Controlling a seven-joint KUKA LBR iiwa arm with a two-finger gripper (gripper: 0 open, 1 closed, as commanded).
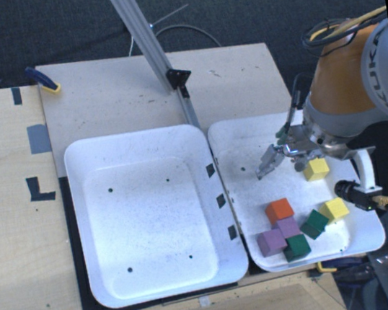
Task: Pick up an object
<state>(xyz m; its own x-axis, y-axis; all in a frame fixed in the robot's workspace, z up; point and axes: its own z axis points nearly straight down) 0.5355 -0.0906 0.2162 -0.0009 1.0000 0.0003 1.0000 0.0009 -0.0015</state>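
Note:
My gripper hangs over the upper middle of the right bin. It is open, its fingers spread wide with nothing between them. One finger points down-left; the other ends right beside a yellow block, which lies outside the fingers. Lower in the same bin lies a cluster: an orange block, a purple piece, two green blocks and a second yellow block.
The left bin sits beside the right one, the two rims meeting near the centre. A metal pole slants in from the top to the bins' back edge. The arm's orange band and cables fill the right side.

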